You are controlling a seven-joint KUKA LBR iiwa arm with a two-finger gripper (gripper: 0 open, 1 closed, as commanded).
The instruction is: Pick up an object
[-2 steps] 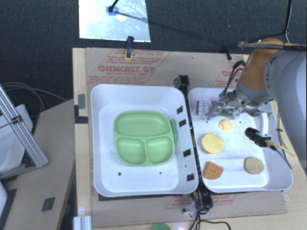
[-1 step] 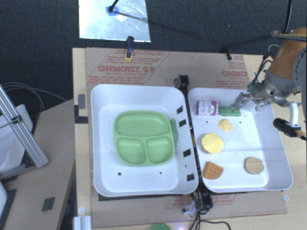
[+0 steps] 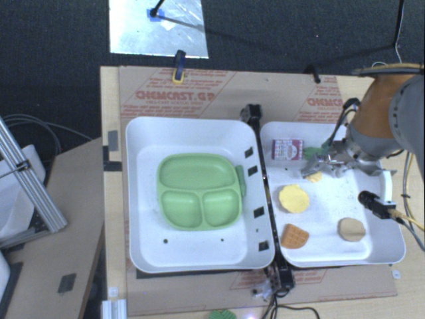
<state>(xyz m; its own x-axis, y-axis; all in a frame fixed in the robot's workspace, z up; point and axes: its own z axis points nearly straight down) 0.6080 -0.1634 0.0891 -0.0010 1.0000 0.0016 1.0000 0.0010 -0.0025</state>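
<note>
From the camera view, the left bin (image 3: 143, 178) has a green plastic divided tray (image 3: 199, 191) sitting mid-bin with loads of bare white floor round it. The right bin (image 3: 392, 241) holds a maroon carton (image 3: 287, 149) by the back wall, a yellow disc (image 3: 293, 199), a waffle-looking wafer (image 3: 295, 236) at the front edge and a tan lump (image 3: 352, 229). The end effector (image 3: 317, 167) sits low just right of the carton, can't tell how wide it is.

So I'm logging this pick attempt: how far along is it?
Done: the gripper has reached into the right white bin. In hand: it sits low beside a small yellow piece; no grasp is visible. Left: lifting anything; the round yellow disc, brown waffle, tan lump and maroon carton lie on the bin floor.
</note>
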